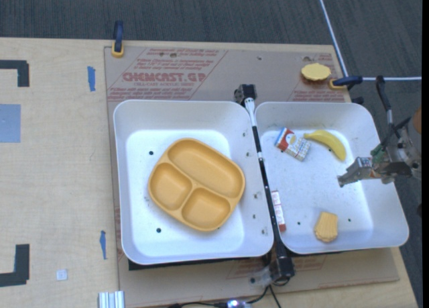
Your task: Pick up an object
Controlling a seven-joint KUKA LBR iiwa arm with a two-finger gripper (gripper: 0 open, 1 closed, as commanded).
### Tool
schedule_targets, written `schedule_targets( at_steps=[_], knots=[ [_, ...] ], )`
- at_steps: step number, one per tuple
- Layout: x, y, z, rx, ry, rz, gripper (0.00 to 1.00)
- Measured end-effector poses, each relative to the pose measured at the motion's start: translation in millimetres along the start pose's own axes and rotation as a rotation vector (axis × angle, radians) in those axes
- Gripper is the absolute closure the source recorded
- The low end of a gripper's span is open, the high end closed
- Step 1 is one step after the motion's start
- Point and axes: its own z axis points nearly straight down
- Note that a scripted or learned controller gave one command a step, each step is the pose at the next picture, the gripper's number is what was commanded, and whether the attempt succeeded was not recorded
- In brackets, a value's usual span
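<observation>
The right bin (pixel 385 233) holds three loose objects. A yellow banana (pixel 327 143) lies near its back wall, with a small red and white carton (pixel 292 144) just left of it. A tan, bread-like piece (pixel 326 227) rests near the front. My gripper (pixel 352 172) hangs over the right side of this bin, reaching in from the right edge. It is right of and below the banana and above the tan piece, apart from both. Nothing shows in its grasp.
The left bin (pixel 134 132) contains a yellow divided plate (pixel 196 184). A round yellow object (pixel 316 72) lies on the cardboard behind the right bin, beside a blue clamp (pixel 345 82). A white cable (pixel 325 11) runs to the back right.
</observation>
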Motion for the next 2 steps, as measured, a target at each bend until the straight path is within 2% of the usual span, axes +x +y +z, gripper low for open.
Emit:
schedule_targets(
  at_steps=[1, 2],
  knots=[
    [-0.3, 36.0, 122.8, -0.005, -0.002, -0.001, 0.00],
    [80.9, 3.2, 122.4, -0.004, 0.000, -0.001, 0.00]
  ],
)
